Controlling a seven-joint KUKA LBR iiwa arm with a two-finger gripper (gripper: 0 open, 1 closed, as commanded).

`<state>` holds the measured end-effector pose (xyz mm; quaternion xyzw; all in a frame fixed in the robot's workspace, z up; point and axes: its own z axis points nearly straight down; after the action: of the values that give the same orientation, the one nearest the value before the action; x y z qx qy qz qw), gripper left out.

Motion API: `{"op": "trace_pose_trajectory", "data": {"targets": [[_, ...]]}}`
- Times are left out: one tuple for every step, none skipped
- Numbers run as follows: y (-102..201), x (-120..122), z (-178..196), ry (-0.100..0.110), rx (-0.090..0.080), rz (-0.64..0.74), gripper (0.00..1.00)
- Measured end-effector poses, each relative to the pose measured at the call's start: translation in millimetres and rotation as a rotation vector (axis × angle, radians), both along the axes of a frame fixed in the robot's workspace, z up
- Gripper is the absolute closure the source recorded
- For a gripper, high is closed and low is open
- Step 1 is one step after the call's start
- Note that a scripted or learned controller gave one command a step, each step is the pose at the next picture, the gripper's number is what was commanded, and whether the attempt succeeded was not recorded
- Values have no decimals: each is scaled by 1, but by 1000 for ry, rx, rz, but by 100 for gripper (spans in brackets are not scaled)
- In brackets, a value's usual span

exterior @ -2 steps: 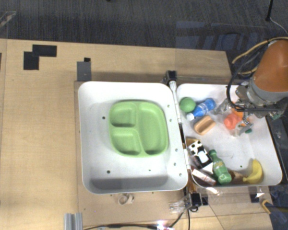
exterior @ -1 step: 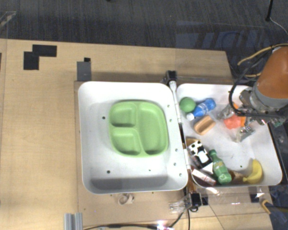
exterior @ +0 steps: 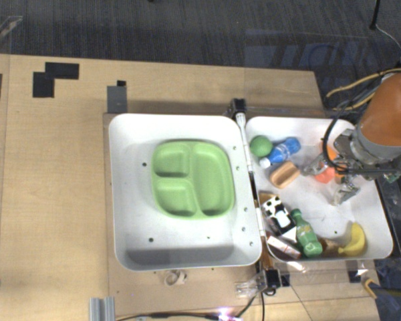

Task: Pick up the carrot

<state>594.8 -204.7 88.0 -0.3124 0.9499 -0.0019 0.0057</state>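
divided tray (exterior: pixel 190 179) in left bin (exterior: pixel 130 239); ball (exterior: pixel 260 145), bottle (exterior: pixel 306 236), banana (exterior: pixel 353 240) in right bin (exterior: pixel 381 212)

There are two white bins on the bench: the left bin (exterior: pixel 120 179) and the right bin (exterior: pixel 377 212). In the left bin there is one green tray (exterior: pixel 190 179), and this tray has three compartments. In the right bin I count one green ball (exterior: pixel 260 145), one blue bottle (exterior: pixel 283 150), one bread roll (exterior: pixel 285 174), one orange carrot (exterior: pixel 325 174), one black-and-white toy (exterior: pixel 276 210), one green bottle (exterior: pixel 306 236) and one yellow banana (exterior: pixel 353 241). There is one arm with one gripper (exterior: pixel 344 191).
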Motion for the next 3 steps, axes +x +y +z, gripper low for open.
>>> {"op": "trace_pose_trajectory", "data": {"targets": [[10, 18, 0, -2, 3, -216, 0], [-2, 78, 6, -5, 0, -42, 0], [-3, 15, 3, -5, -5, 110, 0]]}}
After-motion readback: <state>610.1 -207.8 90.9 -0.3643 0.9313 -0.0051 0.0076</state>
